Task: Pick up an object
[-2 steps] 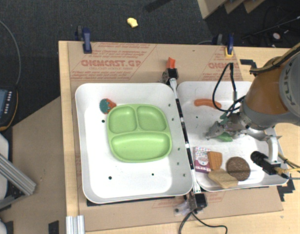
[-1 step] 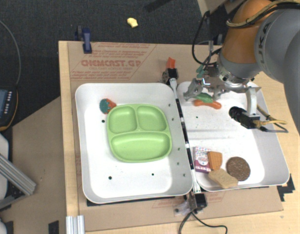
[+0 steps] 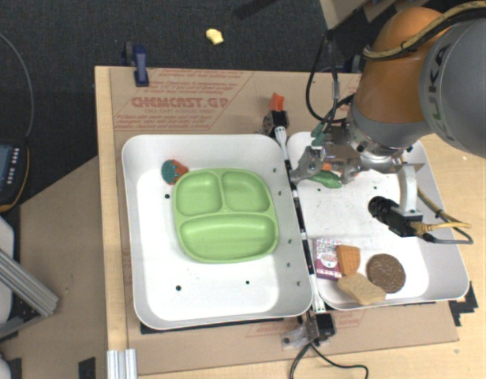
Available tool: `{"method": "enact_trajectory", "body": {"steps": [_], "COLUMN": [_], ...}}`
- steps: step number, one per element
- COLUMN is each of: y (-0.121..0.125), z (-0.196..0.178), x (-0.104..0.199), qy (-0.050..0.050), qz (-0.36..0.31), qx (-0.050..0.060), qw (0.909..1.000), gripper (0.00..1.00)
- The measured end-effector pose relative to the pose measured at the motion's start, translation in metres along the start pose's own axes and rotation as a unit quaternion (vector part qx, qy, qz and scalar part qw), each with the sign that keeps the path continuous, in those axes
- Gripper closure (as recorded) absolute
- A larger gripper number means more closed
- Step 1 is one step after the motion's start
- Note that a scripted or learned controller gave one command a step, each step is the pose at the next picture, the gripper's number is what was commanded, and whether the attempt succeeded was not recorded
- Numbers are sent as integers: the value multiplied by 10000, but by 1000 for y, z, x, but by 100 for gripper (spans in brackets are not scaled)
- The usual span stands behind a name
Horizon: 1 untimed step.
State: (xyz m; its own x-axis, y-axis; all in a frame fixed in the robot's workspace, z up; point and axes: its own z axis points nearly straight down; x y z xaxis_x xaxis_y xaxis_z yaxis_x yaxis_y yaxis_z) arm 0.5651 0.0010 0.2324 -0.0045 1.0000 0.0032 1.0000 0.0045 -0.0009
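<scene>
A small green object lies under the gripper at the right white bin's eleven o'clock corner; whether the fingers grip it cannot be told. A green divided plastic plate sits in the left white bin.

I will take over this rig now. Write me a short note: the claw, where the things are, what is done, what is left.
Claw: low in the right bin, far-left corner, over a green object; whether it grips is not visible.
Right bin, near edge: brown round disc, tan block, orange piece, purple-and-white packet.
Left bin: green divided tray, small colourful item at its far-left corner.
Done: nothing visibly lifted.
Left: grasp and lift one object.
</scene>
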Motion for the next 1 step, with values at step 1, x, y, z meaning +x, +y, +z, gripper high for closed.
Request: {"method": "enact_trajectory", "body": {"steps": [1], "y": [-12], "z": [51], "x": [62], "qy": [-5], "qz": [-7], "qx": [27], "qw": [10000], "gripper": [100]}}
